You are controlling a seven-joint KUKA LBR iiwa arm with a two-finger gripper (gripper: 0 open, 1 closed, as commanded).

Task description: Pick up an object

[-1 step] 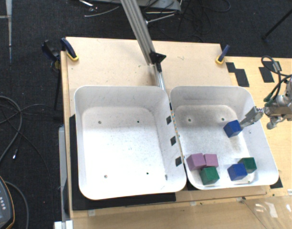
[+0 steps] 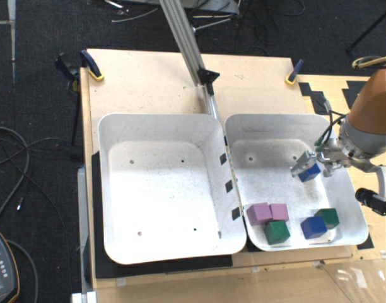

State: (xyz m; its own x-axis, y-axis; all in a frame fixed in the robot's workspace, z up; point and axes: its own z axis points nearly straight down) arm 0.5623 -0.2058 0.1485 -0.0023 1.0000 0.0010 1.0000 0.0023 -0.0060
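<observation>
My gripper [image 2: 313, 165] hangs over the right part of the right bin [image 2: 269, 134], reaching in from the right. A small blue block [image 2: 308, 172] sits between its fingers, and the gripper is shut on it. Along the bin's front lie two purple blocks [image 2: 259, 213] [image 2: 279, 210] side by side. A green block [image 2: 277, 232] lies just in front of them. Further right are another blue block [image 2: 313, 226] and a second green block [image 2: 329, 217].
The left bin [image 2: 117, 144] stands beside the right one, sharing a raised middle wall. A slanted metal pole [image 2: 183, 33] rises from behind the bins. Clamps [image 2: 92, 65] [image 2: 294, 71] grip the bench's back corners.
</observation>
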